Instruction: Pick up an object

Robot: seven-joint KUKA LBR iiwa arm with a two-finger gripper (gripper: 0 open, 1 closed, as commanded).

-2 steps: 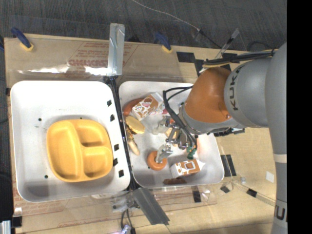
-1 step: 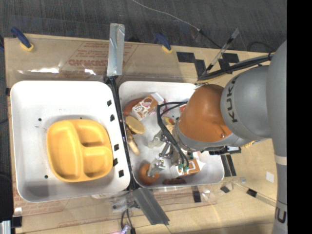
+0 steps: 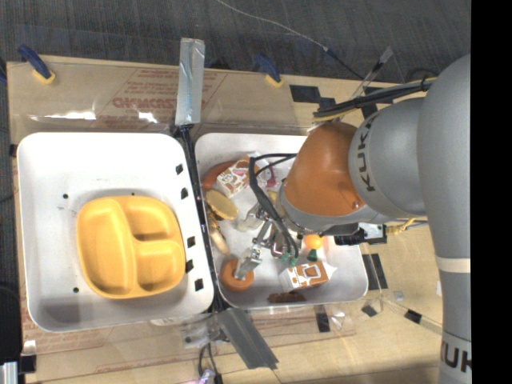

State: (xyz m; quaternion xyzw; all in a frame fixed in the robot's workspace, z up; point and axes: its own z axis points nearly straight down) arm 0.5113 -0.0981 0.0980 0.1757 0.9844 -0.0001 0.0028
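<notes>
- From my remote desk: the grey KUKA arm [image 3: 416, 158], orange band [image 3: 324, 178] above the wrist, reaches from the right over the right white bin [image 3: 356, 282], its gripper [image 3: 254, 258] low among the clutter.
- The gripper's metal tip sits right at a small orange-brown round object [image 3: 238, 274] near the bin's front-left corner; I can't tell whether its grip is open or closed, or whether it has hold of anything.
- Other candidates: a tan rounded piece [image 3: 222, 205] by the divider, a printed packet [image 3: 234, 178] behind it, a white-and-orange carton [image 3: 307, 275] to the gripper's right.
- The left bin [image 3: 40, 166] carries a yellow compartment tray [image 3: 130, 246], well apart from the action.
- My judgement: centre on the round object, keep off the bin wall, close fully, then lift straight up slowly so neighbours don't snag.
</notes>
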